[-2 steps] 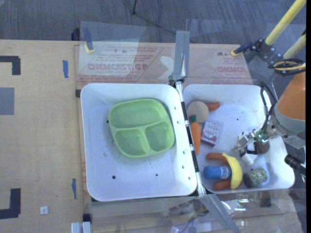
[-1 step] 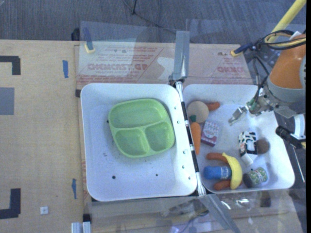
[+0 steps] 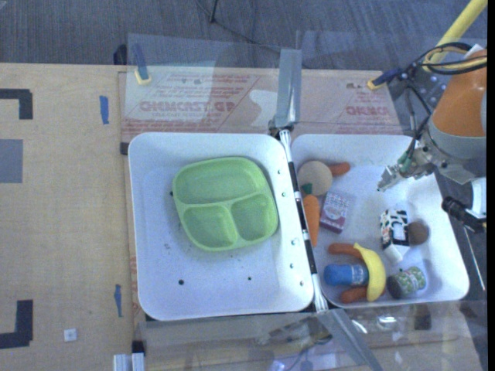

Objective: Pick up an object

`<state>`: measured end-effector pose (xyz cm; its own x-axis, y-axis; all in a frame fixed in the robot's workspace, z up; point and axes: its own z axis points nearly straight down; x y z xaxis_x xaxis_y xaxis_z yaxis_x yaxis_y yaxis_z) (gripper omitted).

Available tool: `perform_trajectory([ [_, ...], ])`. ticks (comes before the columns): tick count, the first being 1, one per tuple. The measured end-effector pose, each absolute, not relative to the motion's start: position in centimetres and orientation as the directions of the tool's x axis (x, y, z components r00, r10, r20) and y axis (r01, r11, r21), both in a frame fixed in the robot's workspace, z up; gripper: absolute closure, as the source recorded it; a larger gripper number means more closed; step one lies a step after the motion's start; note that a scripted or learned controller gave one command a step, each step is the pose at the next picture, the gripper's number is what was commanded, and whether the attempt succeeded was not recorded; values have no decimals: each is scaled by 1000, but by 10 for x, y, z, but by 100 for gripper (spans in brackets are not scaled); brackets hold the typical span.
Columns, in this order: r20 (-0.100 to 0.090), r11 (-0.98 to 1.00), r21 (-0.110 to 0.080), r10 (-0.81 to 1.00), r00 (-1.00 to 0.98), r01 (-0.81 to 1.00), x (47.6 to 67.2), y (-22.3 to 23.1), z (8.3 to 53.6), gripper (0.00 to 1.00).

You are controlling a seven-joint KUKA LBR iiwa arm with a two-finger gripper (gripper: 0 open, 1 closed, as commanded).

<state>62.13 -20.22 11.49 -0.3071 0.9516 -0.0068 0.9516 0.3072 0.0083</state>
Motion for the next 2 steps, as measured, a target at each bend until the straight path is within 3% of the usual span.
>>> perform_trajectory([
  [1,-7,307,8,952,-307,952,621,-202,115,0],
  [2,-2,342,2,940,-342,940,596,-203,158,0],
])
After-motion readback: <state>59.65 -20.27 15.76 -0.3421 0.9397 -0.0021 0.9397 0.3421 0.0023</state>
